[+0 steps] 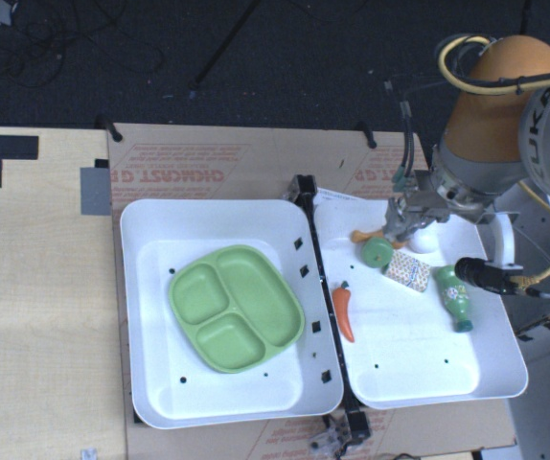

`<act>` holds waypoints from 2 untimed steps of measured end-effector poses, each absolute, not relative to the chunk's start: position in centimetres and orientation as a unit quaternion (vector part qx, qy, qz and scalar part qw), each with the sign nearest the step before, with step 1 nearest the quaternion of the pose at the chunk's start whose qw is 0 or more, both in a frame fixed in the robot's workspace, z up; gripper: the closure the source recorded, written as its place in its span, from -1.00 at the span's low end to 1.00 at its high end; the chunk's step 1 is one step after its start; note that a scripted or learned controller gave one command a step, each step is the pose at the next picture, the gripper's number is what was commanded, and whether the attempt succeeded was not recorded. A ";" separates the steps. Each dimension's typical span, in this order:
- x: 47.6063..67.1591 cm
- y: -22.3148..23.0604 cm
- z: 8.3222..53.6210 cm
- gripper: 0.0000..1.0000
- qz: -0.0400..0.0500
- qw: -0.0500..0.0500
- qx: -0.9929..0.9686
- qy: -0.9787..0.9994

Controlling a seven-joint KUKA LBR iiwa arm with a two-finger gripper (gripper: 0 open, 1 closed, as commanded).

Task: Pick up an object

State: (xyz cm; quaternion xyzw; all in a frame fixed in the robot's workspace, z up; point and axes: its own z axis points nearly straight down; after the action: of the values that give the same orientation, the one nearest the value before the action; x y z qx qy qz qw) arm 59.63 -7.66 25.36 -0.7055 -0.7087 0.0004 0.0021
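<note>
Pale wood bench, brown cardboard sheet under two white bins, dark floor beyond. Left bin holds glossy green three-section plate. Right bin: orange carrot at near-left, green round toy, patterned box, green bottle lying toward right. Gripper hangs at bin's far edge, just beyond round toy and box; whether jaws open or closed, cannot tell.

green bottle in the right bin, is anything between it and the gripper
Yes: the small patterned box lies between the gripper, at the bin's far side, and the green bottle near the right wall.
</note>
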 end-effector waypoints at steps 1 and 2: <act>58.4 -1.7 24.1 1.00 0.001 0.003 -0.705 -0.709; 57.3 3.8 24.6 1.00 0.001 0.002 -0.705 -0.709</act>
State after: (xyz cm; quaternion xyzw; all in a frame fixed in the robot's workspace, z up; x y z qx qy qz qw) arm 57.35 3.82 24.60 -0.7051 -0.7091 0.0007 0.0024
